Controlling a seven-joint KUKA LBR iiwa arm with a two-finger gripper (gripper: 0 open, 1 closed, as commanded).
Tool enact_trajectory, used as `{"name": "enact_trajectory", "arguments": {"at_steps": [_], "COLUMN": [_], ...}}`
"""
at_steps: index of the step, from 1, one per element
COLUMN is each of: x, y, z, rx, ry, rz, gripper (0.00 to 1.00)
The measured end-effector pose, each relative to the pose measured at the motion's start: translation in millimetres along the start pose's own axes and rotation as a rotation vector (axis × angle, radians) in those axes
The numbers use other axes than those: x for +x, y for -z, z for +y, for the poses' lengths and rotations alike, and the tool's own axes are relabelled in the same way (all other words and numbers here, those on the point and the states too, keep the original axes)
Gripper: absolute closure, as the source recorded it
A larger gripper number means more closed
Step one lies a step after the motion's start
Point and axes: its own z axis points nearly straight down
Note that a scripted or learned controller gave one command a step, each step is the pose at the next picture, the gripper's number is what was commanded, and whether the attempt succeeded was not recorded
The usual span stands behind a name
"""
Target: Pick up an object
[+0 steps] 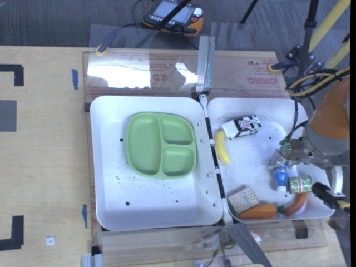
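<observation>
Wooden surface [44, 149], two white bins. Gripper [285, 161] low in right bin [261, 143], directly over small blue-capped bottle [281, 178]; grip state cannot tell. Bottle likely light, rigid, slippery; grasp across body.

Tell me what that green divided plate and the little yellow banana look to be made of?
The green divided plate looks like moulded plastic with a matte finish: one even colour, rounded edges, smooth raised dividers, no glare. The banana is probably a plastic or rubber toy: uniform yellow, smooth skin, no spots or bruises, though at this size real fruit can't be ruled out.
</observation>
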Motion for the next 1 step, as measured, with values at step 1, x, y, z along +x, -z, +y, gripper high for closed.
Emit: {"name": "enact_trajectory", "arguments": {"at_steps": [1], "x": [46.7], "y": [86.1], "z": [25.1], "rx": [0.007], "ry": [0.069], "rz": [0.000], "gripper": [1.00]}}
